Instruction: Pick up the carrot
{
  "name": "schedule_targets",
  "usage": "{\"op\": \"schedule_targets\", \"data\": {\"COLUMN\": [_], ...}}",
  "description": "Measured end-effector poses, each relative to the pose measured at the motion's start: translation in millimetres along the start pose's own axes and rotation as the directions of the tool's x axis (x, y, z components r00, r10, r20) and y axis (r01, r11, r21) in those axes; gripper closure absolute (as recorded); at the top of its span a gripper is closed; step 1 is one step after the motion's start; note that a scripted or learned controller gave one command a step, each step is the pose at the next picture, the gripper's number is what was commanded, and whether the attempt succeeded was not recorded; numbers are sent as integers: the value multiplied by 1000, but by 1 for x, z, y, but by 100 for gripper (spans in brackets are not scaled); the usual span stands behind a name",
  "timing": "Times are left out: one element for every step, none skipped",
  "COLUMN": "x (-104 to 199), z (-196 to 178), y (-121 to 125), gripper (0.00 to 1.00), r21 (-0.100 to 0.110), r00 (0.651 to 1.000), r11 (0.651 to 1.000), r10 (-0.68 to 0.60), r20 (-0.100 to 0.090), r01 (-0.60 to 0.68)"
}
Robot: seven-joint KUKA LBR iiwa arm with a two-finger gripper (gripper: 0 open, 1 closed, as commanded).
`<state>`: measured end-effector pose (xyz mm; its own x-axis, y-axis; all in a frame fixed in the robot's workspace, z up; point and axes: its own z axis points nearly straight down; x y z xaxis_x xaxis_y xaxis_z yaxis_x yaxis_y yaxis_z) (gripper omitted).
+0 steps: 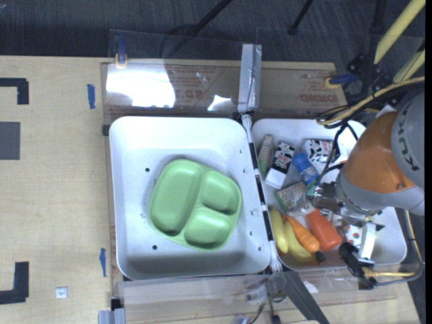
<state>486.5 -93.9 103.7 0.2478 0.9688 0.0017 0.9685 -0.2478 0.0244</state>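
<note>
Your end effector (pixel 332 206) hangs over the right bin (pixel 395 248), just beside the carrot (pixel 302 233); you can't tell how open it is.

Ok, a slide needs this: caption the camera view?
Arm over the right bin, carrot beside a banana; green divided plate in the left bin.

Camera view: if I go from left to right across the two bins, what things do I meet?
Green plate → yellow banana → carrot → red-orange item.
</note>
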Motion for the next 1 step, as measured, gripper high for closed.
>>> {"op": "schedule_targets", "data": {"x": [11], "z": [-81], "y": [-8], "gripper": [0], "r21": [23], "r00": [947], "r11": [947], "r10": [-322], "r20": [-6], "r01": [322]}}
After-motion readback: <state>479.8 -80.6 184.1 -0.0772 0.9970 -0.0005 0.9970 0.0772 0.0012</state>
